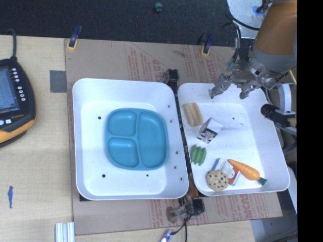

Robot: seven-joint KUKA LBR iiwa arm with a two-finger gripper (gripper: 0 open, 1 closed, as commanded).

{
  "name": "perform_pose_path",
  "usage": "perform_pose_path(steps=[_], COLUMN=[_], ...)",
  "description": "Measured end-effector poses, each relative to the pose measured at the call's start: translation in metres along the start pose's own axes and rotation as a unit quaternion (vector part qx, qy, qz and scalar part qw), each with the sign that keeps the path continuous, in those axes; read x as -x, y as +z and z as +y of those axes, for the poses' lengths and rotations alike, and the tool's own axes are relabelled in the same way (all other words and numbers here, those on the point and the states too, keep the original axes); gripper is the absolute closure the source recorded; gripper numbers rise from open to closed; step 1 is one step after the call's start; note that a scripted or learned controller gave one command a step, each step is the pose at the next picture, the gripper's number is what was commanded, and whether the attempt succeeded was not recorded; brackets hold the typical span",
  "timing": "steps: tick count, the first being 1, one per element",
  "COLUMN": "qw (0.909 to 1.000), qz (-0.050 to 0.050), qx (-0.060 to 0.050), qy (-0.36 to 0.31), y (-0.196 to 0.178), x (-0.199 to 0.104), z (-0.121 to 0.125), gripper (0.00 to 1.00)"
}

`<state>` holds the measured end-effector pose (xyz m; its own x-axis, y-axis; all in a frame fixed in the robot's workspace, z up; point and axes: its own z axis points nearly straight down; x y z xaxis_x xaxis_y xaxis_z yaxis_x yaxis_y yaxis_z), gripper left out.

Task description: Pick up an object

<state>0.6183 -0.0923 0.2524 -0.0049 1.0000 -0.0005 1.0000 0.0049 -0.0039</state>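
— Gripper [230, 91] first: where does it sit?

— At the far edge of the right shallow white bin [272, 150], hanging from the grey arm with the orange band [276, 24]. Its two fingers are spread apart, one tip near the bin's back left, the other further right, with nothing between them.

— What lies in that bin?

— A tan bread-like roll [192, 114] near the left wall, towards the back. Just right of it and a little nearer, a small black-and-white carton [208, 130], tilted. Nearer still by the left wall, a green pod-shaped piece [198, 155]. Along the front edge, a round speckled cookie [217, 180], a small red, white and blue packet [225, 168] touching it, and an orange toy carrot with a green tip [246, 170] lying across the packet's right side.

— Is the gripper touching any of them?

— No. The roll and carton are nearest, yet apart from the fingertips.

— And the other bin?

— The left shallow white bin [86, 135] holds a blue plastic plate with three compartments [137, 138], roughly centred. Both bins rest on a brown cardboard sheet [126, 59], clamped at the back by two clips. A black and orange handheld pendant [12, 100] lies on the bench at far left.
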Motion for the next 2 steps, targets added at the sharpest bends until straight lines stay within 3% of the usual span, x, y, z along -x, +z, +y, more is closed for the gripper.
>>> perform_pose_path(steps=[1, 2], qw=[1.0, 1.0], qz=[0.0, -0.001], qx=[-0.002, 0.001], qy=[0.0, 0.0], y=[0.129, 0.16], x=[-0.001, 0.015], z=[-0.008, 0.012], gripper=[0.0, 0.0])
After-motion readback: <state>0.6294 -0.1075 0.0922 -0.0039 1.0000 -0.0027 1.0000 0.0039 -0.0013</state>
